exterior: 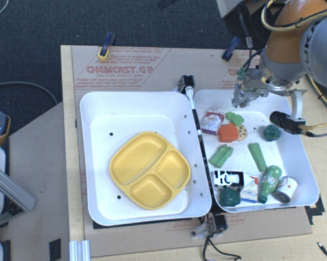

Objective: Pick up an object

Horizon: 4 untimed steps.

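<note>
My gripper (242, 99) hangs over the far edge of the right bin (301, 165), its dark fingers pointing down with nothing between them. Just below it lie a small green piece (234, 118), a red-orange tomato-like toy (228, 132) on a tan cookie, and a purple-and-white packet (212, 122). Farther forward are a green bean pod (221, 156), a green stick (257, 156), a green bottle (269, 182), a teal round toy (271, 132), a small can (285, 188), a black-and-white card (228, 178) and a dark green lump (229, 197).
The left bin (92, 151) holds a yellow divided plate (150, 169). A black clip (186, 82) sits at the far end of the ridge between the bins. A black cylinder (286, 122) on the arm hangs over the right bin's right side.
</note>
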Available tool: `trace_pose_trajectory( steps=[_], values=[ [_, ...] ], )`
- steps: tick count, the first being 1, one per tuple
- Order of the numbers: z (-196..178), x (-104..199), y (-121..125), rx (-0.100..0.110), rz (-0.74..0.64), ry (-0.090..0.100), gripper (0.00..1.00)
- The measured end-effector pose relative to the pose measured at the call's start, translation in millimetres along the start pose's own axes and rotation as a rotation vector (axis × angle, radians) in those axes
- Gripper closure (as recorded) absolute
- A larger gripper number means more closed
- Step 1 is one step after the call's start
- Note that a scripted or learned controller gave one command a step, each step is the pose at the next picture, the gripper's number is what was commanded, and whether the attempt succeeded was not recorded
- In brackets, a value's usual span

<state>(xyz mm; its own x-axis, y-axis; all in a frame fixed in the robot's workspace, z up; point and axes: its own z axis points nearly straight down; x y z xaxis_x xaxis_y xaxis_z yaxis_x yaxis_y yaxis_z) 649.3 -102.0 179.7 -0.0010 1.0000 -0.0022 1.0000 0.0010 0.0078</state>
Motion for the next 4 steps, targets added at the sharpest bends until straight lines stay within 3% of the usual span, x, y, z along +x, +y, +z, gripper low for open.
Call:
trace_pose_trajectory(
  steps=[1, 3, 4],
  values=[
    [-49, 0, 2, 0.001, 0.0, 0.001, 1.0],
    [-39, 84, -61, 0.013, -0.003, 0.004, 1.0],
    [-42, 135, -76, 0.012, -0.005, 0.005, 1.0]
  ],
)
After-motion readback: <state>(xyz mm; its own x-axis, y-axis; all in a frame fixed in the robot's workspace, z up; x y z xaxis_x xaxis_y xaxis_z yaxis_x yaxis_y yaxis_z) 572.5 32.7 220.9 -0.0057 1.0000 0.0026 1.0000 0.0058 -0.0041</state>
